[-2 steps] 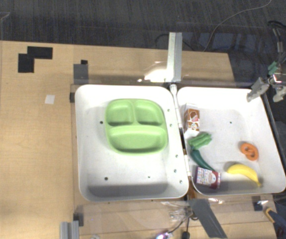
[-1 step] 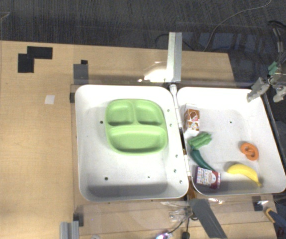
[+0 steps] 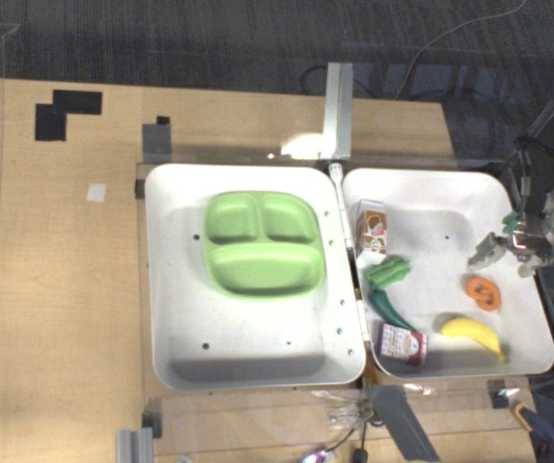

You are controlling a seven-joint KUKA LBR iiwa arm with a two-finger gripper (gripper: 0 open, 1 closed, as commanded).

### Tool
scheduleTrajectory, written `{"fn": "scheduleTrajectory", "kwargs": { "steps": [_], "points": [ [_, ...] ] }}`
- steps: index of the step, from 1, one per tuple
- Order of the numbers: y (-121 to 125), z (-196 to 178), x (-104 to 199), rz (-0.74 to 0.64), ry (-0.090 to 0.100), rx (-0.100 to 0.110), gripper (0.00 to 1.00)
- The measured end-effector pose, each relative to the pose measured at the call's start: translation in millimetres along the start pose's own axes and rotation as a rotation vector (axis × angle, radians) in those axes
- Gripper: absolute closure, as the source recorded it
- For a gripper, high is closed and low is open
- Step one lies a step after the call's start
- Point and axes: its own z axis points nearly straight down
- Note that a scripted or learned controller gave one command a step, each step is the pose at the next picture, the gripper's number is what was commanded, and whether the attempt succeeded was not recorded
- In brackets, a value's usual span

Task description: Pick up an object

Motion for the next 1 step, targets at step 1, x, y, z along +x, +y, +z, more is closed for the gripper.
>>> {"fn": "scheduleTrajectory", "kwargs": {
  "steps": [1],
  "points": [
    [-9.0, 79.8, 6.1, 0.006, 0.0, -0.004, 0.0]
  ]
}}
